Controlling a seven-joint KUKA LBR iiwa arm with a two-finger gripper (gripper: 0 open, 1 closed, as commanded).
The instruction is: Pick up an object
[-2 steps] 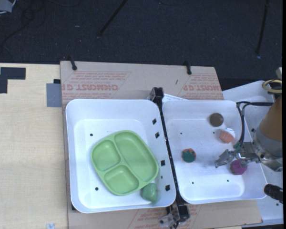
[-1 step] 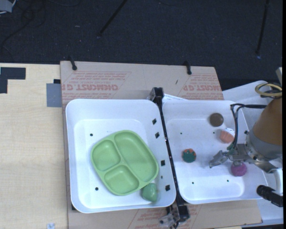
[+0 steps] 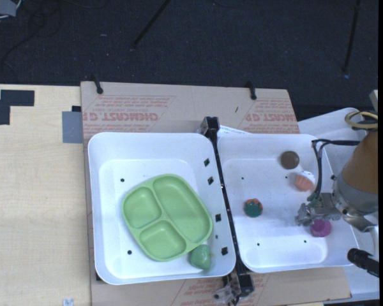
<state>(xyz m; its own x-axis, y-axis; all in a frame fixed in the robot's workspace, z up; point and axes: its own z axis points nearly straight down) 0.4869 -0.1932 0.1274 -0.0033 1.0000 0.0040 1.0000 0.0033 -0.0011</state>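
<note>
You have two white bins: one left bin [image 3: 108, 171] and one right bin [image 3: 274, 260].

In the left bin you count two items:
- one green divided plate [image 3: 166, 217], with three compartments
- one pale green rounded object [image 3: 201, 257] at the plate's near corner

In the right bin you count four small objects:
- one brown round object [image 3: 290, 160]
- one orange-pink object [image 3: 303, 182]
- one green object with a red patch [image 3: 253, 207]
- one magenta object [image 3: 320, 227]

That gives you six loose items across two bins. You also have one cardboard sheet [image 3: 179, 110] under the bins, and one arm with one gripper [image 3: 311, 213].
</note>
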